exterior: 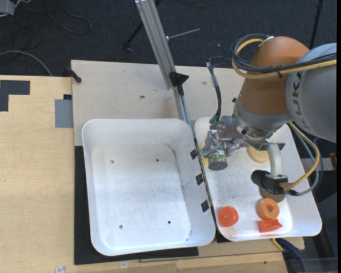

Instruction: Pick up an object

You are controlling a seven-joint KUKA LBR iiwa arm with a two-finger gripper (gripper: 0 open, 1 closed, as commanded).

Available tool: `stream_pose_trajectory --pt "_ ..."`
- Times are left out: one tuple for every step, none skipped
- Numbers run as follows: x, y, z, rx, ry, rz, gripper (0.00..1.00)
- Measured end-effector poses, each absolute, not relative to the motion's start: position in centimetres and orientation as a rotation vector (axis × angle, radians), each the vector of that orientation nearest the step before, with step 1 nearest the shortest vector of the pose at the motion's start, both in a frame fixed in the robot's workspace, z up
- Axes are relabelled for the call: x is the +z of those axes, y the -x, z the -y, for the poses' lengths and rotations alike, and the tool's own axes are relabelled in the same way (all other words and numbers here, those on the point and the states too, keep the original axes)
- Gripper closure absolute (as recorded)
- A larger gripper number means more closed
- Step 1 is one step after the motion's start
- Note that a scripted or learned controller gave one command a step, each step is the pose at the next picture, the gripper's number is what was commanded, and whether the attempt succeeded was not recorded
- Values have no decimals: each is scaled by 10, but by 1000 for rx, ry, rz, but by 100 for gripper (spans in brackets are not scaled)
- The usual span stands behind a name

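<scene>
My claw (216,154) hangs over the right bin (242,189), close against its left wall. I cannot tell whether it is spread or pressed together, because the tip is a blur of metal. A small grey cylinder (218,163) sits right at that tip; it may be a thing to take or it may be part of me, and the view is too poor to say. The surer candidates lie toward the bin's near edge. A red round piece (228,216) sits almost straight below my claw in the view, alone on bare floor. Further right is an orange ring (268,208), just beside a red scrap (270,226). A pale disc (258,154) lies half under my wrist. I judge the red round piece easiest: a straight draw back along the wall.
</scene>
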State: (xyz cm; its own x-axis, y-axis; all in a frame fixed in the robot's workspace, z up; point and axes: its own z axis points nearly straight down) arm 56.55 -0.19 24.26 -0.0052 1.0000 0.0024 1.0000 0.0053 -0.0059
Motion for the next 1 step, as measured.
stream_pose_trajectory --pt "235 -564 -41 5 2214 2221 100"
